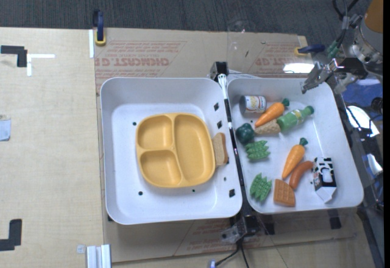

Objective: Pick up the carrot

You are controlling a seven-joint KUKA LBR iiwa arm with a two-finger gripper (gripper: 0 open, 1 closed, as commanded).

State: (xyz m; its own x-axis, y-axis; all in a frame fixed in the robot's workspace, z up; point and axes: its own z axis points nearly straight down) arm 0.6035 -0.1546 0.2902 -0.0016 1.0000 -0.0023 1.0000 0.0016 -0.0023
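A fixed camera looked down at a slant on a pale wooden desk [49, 139] that carried two shallow white bins side by side on a sheet of cardboard [146, 56].

The left bin [116, 200] held a yellow plate [175, 150] divided into three compartments, sitting near the bin's middle. A slice of toy bread [220, 148] lay just beside the plate, against the bin's right wall.

The right bin [341, 139] held a scatter of toy food. Two carrots were there. One carrot [271, 113] lay tilted near the bin's far edge, between a small can [254, 103] and a green bottle [295, 117], its tip touching a pale piece of food [267, 129]. The second carrot [294, 158] lay near the bin's middle, its green top pointing toward the far edge, just beside a red sausage [300, 174]. A dark green vegetable [245, 133] sat by the bin's left wall, with a leafy green piece [258, 150] below it and another leafy green piece [261, 187] near the front edge. An orange waffle-like square [284, 193] lay at the front edge, and a black-and-white carton [325, 176] rested by the right wall.

The arm's tool [318, 77] hung over the right bin's far right corner, well apart from both carrots. It held nothing, but at this size it could not be told how wide it stood.
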